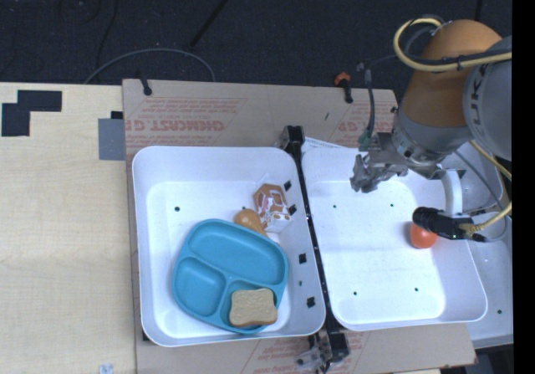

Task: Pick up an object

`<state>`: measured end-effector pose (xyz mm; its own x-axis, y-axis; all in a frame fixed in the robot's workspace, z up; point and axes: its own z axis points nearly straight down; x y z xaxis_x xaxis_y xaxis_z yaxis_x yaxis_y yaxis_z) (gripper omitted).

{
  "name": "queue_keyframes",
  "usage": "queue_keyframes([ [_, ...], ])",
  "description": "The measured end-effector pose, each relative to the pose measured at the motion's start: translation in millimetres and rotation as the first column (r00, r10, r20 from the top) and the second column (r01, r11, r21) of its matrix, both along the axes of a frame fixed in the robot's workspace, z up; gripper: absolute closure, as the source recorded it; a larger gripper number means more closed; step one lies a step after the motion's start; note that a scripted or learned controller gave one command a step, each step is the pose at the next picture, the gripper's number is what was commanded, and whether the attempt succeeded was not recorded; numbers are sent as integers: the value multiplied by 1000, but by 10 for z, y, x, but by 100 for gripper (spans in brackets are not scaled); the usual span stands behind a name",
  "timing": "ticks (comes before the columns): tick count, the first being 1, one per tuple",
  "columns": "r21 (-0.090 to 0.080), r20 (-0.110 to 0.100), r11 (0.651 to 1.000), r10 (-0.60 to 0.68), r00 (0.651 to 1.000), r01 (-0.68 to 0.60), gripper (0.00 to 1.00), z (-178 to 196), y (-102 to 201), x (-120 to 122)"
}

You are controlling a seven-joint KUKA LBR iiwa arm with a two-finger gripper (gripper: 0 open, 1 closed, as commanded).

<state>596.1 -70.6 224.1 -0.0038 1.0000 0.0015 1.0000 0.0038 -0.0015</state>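
— Nearest in, a dark clamp (322,351) at the front edge, right where the two bins meet. Just behind, a tan slice (253,307), rough-topped, squarish with rounded corners, much like bread.

— Lying where?

— In the lower right compartment of a blue tray (219,268). Smooth plastic, rounded outline, split three ways. Takes up much of the left bin (155,222), glossy white with a raised rim.

— More to pick on that side?

— A small orange lump (248,219), rounded, touching the tray's far rim. Right beside it, a brown-and-white patterned piece (272,203), crinkly-looking, hard to name.

— And the right bin (376,297)?

— One red-orange ball (422,236), smooth, close to the right wall, partly hidden. Well apart from the gripper (365,180).

— Gripper where, then?

— Over the far left part of the right bin, dull grey metal at the end of the arm (451,79). Spread or pinched together: cannot tell from this angle.

— Underneath it all?

— Brown cardboard sheet (217,117) with reddish print, flat under both bins. Pale wood-grain bench (58,230) off to the left, marked with black patches (29,109) and a grey patch (109,138). Beyond, dark speckled carpet (251,21) and loose cables (150,58).
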Motion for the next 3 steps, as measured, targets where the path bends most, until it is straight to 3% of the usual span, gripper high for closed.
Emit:
queue_keyframes([
  [3,0,-2,1000,2,1000,-2,100,-77,1760,66],
])
